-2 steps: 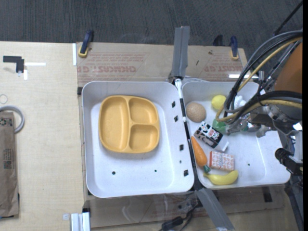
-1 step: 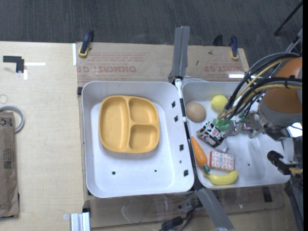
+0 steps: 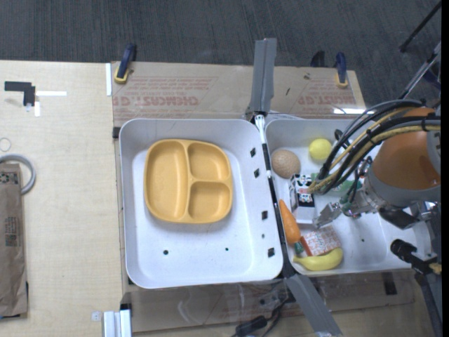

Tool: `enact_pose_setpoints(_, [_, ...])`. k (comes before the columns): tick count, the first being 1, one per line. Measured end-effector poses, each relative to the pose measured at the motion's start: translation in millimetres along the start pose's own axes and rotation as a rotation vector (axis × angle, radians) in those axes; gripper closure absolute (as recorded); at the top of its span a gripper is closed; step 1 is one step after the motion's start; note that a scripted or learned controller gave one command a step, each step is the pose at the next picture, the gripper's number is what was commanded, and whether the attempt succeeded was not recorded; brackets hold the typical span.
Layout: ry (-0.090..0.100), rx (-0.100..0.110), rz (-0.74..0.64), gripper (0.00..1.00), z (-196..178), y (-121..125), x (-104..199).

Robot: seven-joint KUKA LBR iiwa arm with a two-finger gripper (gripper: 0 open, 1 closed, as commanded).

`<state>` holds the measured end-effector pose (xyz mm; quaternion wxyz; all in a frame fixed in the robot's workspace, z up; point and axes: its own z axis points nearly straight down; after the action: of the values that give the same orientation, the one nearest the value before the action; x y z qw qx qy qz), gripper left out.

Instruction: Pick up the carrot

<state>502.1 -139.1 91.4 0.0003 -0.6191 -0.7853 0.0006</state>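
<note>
- Hovering over the right bin [image 3: 365,255], the claw [image 3: 328,215] is seen at the end of the grey arm [image 3: 403,167], which enters from the right with an orange band above the wrist.
- Whether the claw is released or clenched cannot be told, since its tip is small and blurred against the white floor of the bin; nothing is seen to be grasped in it.
- The carrot [image 3: 287,221] is found just to the left of the claw, lying lengthwise along the left wall of the right bin, apart from the claw.
- A small black-and-white box [image 3: 303,190] is placed up and to the left of the claw, close beside it.
- A brown egg-shaped thing [image 3: 285,163] is seen farther up and to the left of the claw, near the top left corner of the same bin.
- A yellow ball [image 3: 320,148] is set well above the claw, partly hidden by the black and yellow cables [image 3: 351,146] that run along the arm.
- A red-and-white packet [image 3: 319,243] lies just below the claw, and a banana [image 3: 321,260] is laid below that, against the bin's near edge.
- The left bin [image 3: 140,258] is placed far to the left of the claw, and a yellow divided plate [image 3: 188,181] with three compartments is held in it.
- A brown paper bag [image 3: 10,237] is seen farthest left of the claw, on the bench.
</note>
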Motion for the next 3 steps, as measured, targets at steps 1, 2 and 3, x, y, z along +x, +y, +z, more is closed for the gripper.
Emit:
enact_pose_setpoints(1, [0.000,0.000,-0.171,0.00,-99.5,-9.9,62.5])
enact_pose_setpoints(2, [-0.005,-0.006,-0.300,0.00,-3.3,-11.8,27.3])
enact_pose_setpoints(3, [-0.005,-0.006,-0.300,0.00,-3.2,-11.8,27.4])
